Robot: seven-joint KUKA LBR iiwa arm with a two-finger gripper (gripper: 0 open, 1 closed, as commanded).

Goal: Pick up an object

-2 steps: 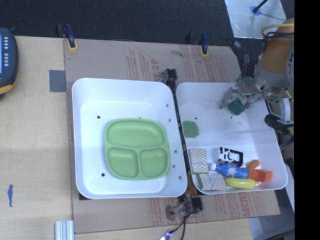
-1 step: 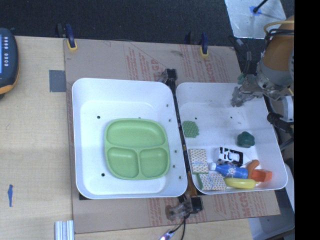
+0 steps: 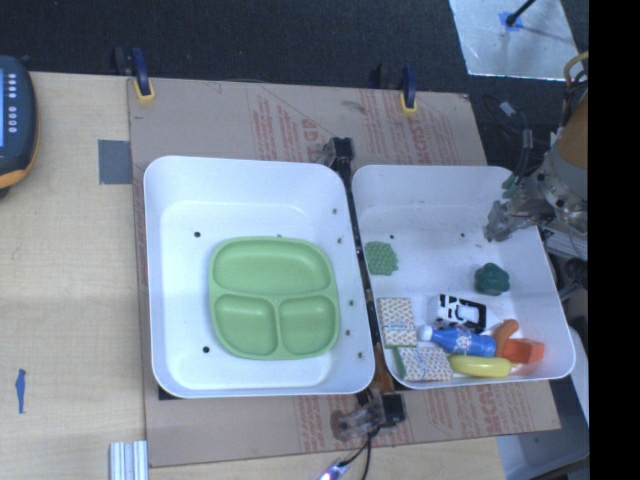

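From above, the bench carries two shallow white bins side by side on a sheet of brown cardboard (image 3: 300, 118) that is clipped down along its far edge. The left bin (image 3: 170, 268) holds a green divided plate (image 3: 272, 296), lying flat a little near of the middle, with one long compartment on its far side and two smaller ones on its near side.

The right bin (image 3: 420, 193) holds the loose things, nearly all gathered in its near right corner. A round green textured pad (image 3: 381, 258) lies by the bin's left wall. To the right, out on its own, sits a dark teal lump (image 3: 491, 278). Nearer, two small patterned packets lie flat: one (image 3: 397, 322) beside the left wall, the other (image 3: 426, 364) against the near wall. A black and white object (image 3: 461, 312) rests between the first packet and the teal lump. Just near of it lies a blue bottle (image 3: 463, 343) on its side, white cap pointing left, and a yellow banana (image 3: 481, 367) lies along the near wall beside it. An orange piece (image 3: 519, 348) sits in the corner, touching the banana's right end.

The gripper (image 3: 503, 218) hangs over the far right part of the right bin, well apart from the pile and far of the teal lump. I cannot tell how its pincer stands. No object is visible in it.

A dark device with an orange rim (image 3: 14, 118) lies at the left edge of the bench.
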